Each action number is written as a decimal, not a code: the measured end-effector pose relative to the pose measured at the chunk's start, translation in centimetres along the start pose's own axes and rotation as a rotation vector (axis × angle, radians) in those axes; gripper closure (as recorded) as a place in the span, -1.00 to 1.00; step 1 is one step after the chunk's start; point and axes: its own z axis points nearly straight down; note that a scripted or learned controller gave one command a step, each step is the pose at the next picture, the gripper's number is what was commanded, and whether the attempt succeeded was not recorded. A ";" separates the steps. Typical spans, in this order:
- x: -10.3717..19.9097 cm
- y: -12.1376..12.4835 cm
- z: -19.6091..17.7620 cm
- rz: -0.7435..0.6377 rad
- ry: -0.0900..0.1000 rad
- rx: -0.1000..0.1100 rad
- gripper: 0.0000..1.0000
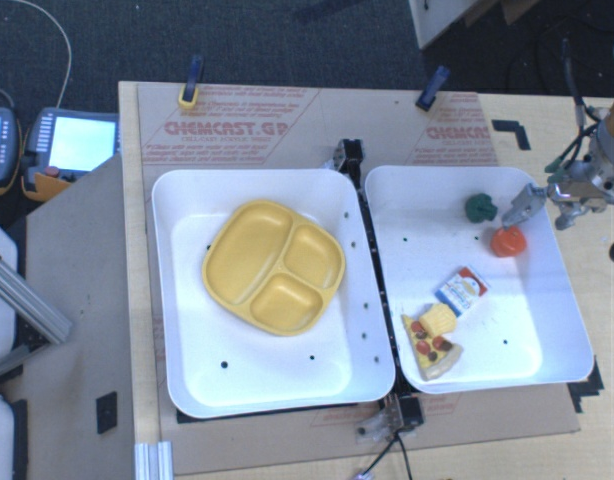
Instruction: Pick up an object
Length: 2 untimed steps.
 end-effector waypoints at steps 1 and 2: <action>0.1 0.3 -0.9 -0.004 -0.003 -0.015 -1.00; 0.5 1.0 5.1 -0.006 -0.001 -0.010 -1.00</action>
